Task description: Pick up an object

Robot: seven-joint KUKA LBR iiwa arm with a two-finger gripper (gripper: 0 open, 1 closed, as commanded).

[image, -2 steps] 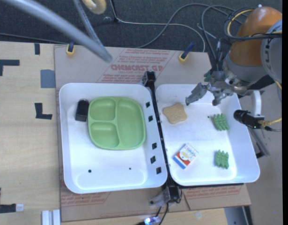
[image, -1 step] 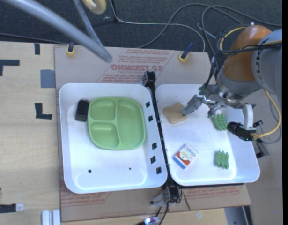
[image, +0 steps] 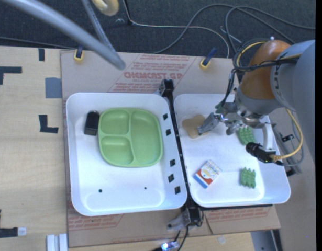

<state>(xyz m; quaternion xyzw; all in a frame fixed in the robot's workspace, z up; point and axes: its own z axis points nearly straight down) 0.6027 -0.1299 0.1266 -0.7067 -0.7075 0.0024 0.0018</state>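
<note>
Now the arm (image: 286,77) bends over the right bin (image: 276,192), its end effector (image: 205,125) touching a tan object (image: 191,126); grip state unclear. Cardboard covers the tabletop (image: 24,140).

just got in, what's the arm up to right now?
The grey KUKA arm is reaching into the right white bin, its gripper low at the bin's far left part, right against a small tan rounded object. Whether it has a hold cannot be told. A small red, white and blue packet and two green bumpy pieces lie loose in that bin. The left white bin holds a light green divided plastic plate and a small black block, both untouched.
</note>
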